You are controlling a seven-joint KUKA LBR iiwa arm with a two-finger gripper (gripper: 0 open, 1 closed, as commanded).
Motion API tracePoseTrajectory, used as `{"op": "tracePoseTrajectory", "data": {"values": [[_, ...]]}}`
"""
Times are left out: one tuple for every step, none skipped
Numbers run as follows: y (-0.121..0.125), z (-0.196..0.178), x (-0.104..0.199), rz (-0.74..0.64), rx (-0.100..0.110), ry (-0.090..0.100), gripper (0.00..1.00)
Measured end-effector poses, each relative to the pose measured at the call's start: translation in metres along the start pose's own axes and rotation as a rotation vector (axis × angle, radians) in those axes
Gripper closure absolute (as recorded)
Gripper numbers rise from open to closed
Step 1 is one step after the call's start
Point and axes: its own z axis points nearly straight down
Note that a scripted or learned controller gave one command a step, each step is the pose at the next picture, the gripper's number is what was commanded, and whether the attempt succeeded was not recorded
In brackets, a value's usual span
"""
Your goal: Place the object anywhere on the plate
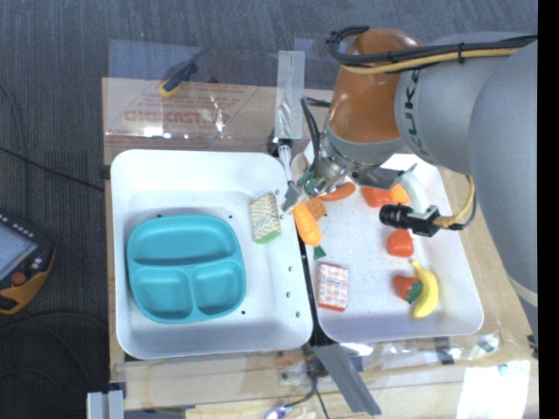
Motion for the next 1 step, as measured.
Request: {"op": "tracePoseTrajectory", "data": {"values": [[0.0162,-0.0457,0.0729,-0.351,-0.002,-0.001,1.0]]}}
